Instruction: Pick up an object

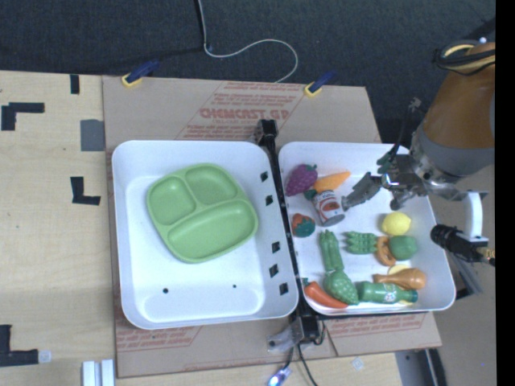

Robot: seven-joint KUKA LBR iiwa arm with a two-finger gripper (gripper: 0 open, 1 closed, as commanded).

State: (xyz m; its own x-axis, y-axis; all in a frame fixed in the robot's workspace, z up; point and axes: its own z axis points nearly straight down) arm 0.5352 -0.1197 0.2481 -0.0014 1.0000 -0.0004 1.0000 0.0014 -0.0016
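Camera view: your hand hangs over the right bin, fingers spread and pinching nothing, just right of a small can near the bin's left wall. A yellow lemon sits nearby. The left bin carries a green divided plate.

Hand above toy-filled right bin

Green tray, white bins
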